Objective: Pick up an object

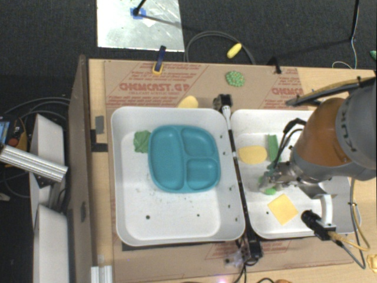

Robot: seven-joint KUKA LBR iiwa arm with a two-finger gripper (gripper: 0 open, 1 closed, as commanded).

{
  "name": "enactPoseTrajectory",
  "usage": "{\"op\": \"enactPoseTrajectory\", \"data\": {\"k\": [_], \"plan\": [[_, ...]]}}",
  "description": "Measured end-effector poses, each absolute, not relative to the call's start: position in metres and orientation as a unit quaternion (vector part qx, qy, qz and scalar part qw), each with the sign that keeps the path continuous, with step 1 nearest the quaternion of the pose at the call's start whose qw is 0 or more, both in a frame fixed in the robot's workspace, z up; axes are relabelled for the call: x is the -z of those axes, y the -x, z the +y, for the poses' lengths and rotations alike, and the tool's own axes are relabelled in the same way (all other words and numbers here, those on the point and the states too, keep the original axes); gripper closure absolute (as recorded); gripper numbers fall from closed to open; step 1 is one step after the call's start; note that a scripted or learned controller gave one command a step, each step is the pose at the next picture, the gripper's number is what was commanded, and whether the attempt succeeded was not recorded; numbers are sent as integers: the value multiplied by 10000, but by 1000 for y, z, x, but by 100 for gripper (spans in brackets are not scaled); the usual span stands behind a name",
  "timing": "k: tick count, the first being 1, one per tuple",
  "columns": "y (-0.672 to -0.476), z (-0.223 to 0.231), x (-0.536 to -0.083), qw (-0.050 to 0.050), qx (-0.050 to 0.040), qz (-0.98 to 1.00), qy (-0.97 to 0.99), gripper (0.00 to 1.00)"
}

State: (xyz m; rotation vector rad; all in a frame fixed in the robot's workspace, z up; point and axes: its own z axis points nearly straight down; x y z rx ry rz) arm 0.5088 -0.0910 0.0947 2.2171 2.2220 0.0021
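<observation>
Camera view, bench: a bench (177, 78) covered with printed cardboard carries two shallow white bins side by side.
Camera view, left bin: the left bin (126, 217) holds a blue divided plate (184, 158) and a green leafy piece (141, 140) touching the plate's left edge.
Camera view, right bin: the right bin (253, 223) holds a yellow oval piece (253, 154), a green stick (272, 147), a yellow square slice (283, 209) and a small green piece (270, 189).
Camera view, arm: the arm (330, 140) reaches in from the right and hangs low over the right bin.
Camera view, fingers: the gripper (274, 178) sits at the small green piece; whether the fingers are wide, narrow or closed on anything cannot be told.
Key relation: the small green piece lies directly under the gripper tip. The green stick lies just above it in the picture, long axis running top to bottom. The yellow square slice lies just below and right.
Judgement, step in hand: the arm appears to be at the bottom of a descent onto the small green piece.
Judgement, risk: the piece is small and low, so it may slip from a closing grasp.
</observation>
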Motion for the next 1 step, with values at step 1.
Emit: {"op": "enactPoseTrajectory", "data": {"k": [1], "plan": [[-573, -40, -190, 48, -48, 7112, -7030, 100]]}}
